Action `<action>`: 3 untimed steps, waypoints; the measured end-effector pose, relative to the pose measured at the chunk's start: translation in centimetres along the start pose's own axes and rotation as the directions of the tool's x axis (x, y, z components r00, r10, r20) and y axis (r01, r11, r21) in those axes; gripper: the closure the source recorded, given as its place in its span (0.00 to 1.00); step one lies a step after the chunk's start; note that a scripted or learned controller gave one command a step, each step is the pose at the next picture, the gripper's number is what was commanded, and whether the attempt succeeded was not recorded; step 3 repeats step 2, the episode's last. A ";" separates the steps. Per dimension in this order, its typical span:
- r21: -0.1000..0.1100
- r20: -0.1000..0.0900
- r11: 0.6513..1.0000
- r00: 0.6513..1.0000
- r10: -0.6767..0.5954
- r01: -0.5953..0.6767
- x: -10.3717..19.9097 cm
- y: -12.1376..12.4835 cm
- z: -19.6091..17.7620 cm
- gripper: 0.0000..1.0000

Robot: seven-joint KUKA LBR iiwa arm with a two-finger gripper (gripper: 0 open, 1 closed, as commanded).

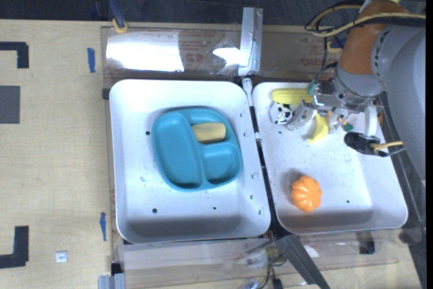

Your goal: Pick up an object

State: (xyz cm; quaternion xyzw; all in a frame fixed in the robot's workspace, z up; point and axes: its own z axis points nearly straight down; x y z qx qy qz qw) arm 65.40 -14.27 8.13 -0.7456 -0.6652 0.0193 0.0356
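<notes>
Near edge of the right bin [379, 213]: 1 small orange pumpkin [306, 193], alone, well toward the camera from the pincer [323, 112] and slightly left of it, open floor all round.

Just left of the pincer, at the far end of that bin: a yellow banana-like piece [289, 95], long axis roughly left-right, with a small black-and-white item [283, 116] beside it. A yellow piece [318, 130] sits right at the pincer tip; probably touching, but the view is too cluttered to say it is gripped. Pincer opening: cannot tell.

Far left of the pincer, in the other bin [128, 166]: blue divided tray [179, 152] carrying a tan block [210, 132].

Judgement: nearest candidate is the yellow piece at the tip.
</notes>
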 end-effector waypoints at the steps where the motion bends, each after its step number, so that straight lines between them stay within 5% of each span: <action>1: -0.002 0.004 1.000 1.000 -0.003 0.003 0.1 0.0 -1.1 1.00; 2: -0.081 0.026 0.990 0.993 -0.116 0.118 7.9 -5.5 -10.2 1.00; 3: -0.081 0.026 0.990 0.993 -0.116 0.118 7.9 -5.5 -10.2 1.00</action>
